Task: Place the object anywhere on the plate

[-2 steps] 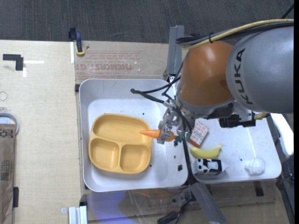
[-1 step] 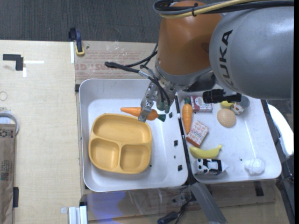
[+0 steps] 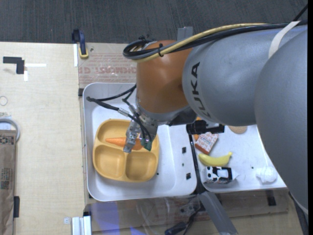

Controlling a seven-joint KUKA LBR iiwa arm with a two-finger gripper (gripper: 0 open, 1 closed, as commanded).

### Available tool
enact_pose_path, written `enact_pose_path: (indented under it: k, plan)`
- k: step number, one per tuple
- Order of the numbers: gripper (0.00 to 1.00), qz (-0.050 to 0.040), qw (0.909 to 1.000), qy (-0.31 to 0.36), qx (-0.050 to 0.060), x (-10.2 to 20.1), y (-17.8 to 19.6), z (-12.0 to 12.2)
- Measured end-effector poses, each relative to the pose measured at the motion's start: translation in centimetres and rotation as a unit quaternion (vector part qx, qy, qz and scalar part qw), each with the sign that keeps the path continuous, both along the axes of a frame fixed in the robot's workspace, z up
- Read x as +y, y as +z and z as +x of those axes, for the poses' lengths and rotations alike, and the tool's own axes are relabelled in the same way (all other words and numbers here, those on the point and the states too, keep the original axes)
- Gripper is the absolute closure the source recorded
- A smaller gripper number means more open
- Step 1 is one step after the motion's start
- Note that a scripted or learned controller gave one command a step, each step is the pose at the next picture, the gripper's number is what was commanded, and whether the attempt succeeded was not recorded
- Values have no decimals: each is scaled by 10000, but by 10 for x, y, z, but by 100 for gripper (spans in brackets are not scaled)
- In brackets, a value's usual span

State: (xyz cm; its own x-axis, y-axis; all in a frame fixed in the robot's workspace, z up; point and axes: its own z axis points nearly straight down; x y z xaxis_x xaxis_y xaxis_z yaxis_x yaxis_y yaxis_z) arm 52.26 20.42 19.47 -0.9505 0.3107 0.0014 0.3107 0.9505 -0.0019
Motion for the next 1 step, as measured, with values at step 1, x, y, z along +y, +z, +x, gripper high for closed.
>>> enact_pose_path:
  k: [1]
  plan:
    - [0, 1, 10000, -4, -5, 0, 0, 0]
